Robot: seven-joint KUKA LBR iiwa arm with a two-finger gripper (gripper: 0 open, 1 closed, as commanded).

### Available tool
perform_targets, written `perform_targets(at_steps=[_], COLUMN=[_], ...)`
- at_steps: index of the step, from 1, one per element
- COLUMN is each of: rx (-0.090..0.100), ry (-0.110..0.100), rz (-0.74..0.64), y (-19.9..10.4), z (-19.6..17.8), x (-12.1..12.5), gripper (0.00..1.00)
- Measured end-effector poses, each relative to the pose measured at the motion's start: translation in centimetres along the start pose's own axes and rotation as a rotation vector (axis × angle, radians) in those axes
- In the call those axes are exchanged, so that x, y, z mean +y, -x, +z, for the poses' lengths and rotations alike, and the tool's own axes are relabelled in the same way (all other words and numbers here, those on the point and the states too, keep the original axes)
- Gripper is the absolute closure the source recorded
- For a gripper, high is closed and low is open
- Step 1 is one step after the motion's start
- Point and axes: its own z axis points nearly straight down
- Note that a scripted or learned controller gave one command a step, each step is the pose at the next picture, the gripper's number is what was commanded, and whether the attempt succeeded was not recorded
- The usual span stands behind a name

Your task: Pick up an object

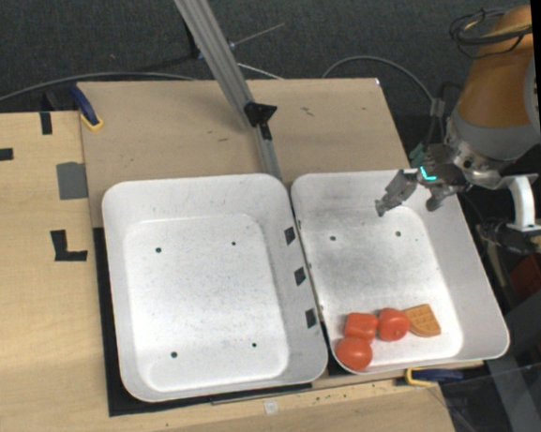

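Three red tomato-like pieces (366,336) and an orange cracker-like piece (423,320) huddle against the near rim of the right bin (461,241), with bare floor behind them. Over that bin's far right corner hangs the end effector (408,198), fingers spread wide and holding nothing, well apart from the pieces. Alongside on the worktop (178,124) sits the left bin (115,271).

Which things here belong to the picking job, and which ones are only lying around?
For the job:
- gripper, above the right bin
- three red pieces in that bin's near corner
- orange waffle-like piece beside them

Lying about:
- left bin
- metal pole
- cables
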Motion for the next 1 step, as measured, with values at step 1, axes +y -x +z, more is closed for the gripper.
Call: perform_targets(at_steps=[1], rx=[-0.001], ry=[0.004], rz=[-0.001], y=[0.00], z=[-0.24], x=[0.08], gripper=[0.00])
